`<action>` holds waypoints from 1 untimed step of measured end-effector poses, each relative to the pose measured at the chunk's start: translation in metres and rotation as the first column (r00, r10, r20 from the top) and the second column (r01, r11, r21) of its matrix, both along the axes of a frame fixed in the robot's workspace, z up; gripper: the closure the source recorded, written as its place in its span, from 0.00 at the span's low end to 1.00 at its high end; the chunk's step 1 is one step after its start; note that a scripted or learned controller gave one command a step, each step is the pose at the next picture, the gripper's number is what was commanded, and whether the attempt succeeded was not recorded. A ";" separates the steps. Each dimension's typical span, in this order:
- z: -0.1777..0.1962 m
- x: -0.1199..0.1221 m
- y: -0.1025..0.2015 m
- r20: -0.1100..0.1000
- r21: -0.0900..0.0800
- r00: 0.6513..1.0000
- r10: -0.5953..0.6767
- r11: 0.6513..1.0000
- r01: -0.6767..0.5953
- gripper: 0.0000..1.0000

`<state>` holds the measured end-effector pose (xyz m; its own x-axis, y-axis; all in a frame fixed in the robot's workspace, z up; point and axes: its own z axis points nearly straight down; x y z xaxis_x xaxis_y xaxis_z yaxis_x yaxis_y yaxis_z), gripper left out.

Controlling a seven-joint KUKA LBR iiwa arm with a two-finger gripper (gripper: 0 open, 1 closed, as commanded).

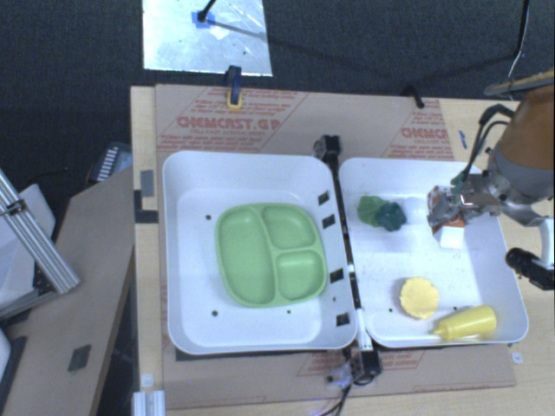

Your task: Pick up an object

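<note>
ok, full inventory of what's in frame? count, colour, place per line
left bin: 1, white, left half of bench
right bin: 1, white, right half of bench
divided plate: 1, light green, centre of left bin
lumpy object: 1, green and blue-green, upper left of right bin
round object: 1, yellow, lower middle of right bin
bottle: 1, yellow, lying along right bin's front edge
small block: 1, white, upper right of right bin, just below the gripper
arm: 1, grey with orange band, right
gripper: 1, over right bin's upper right
</note>
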<state>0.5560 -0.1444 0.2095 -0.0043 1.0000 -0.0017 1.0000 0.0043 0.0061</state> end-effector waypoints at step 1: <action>0.057 -0.006 0.005 0.001 0.000 1.000 0.001 1.000 -0.001 1.00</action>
<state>0.5496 -0.1391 0.2664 -0.0056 1.0000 -0.0016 1.0000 0.0056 0.0075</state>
